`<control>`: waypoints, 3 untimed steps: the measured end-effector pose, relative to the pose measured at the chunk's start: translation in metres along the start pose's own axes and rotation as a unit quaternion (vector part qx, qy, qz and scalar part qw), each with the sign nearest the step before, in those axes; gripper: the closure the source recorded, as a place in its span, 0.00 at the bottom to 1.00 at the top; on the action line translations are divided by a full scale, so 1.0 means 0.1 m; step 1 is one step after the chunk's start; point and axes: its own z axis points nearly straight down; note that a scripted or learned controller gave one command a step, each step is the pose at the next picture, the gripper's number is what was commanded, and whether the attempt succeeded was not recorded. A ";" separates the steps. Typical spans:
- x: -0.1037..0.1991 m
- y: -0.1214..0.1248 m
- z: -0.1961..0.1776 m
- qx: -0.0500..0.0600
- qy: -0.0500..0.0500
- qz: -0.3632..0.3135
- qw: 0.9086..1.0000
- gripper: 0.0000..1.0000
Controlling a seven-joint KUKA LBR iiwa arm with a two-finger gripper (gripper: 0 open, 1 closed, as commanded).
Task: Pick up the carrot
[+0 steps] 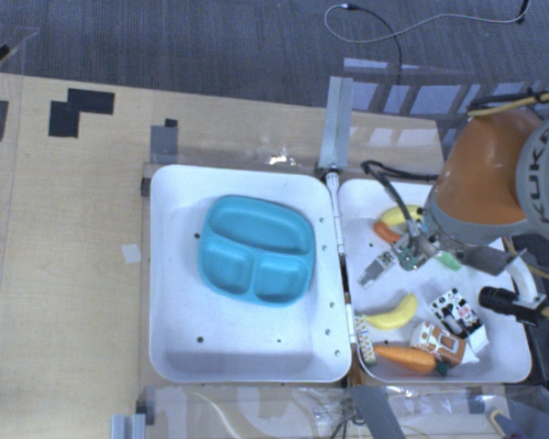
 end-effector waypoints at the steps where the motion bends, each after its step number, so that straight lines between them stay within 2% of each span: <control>1: 0.45 -0.14 0.00 0.000 0.001 0.054 0.999 0.00; 2: 1.00 0.32 0.00 0.000 0.000 -0.052 0.999 0.00; 3: 0.18 0.06 -0.24 -0.001 -0.001 -0.074 0.997 0.00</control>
